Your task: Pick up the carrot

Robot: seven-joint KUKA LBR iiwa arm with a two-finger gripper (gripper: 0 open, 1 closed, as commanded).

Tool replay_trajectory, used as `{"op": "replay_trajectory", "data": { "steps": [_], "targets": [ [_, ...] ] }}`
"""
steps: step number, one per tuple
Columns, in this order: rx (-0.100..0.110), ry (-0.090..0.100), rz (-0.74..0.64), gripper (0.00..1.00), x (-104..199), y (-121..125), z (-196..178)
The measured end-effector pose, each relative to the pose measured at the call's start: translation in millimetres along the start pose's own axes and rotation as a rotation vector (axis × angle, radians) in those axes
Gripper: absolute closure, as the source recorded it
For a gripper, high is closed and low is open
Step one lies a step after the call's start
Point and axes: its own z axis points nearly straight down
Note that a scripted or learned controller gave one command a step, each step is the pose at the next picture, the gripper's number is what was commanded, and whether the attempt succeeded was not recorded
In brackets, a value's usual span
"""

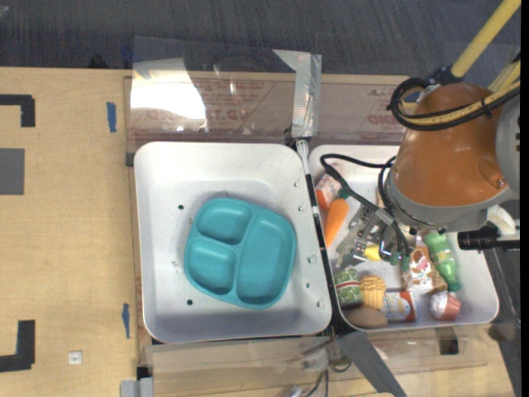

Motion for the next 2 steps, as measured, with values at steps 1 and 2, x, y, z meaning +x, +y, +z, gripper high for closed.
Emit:
{"op": "replay_trajectory", "data": {
  "steps": [1,2],
  "targets": [
    [-0.005,-0.009,-0.097,1.00,-6,29,-104],
    [-0.001,0.003,-0.394,1.00,44,93,5]
  ]
}}
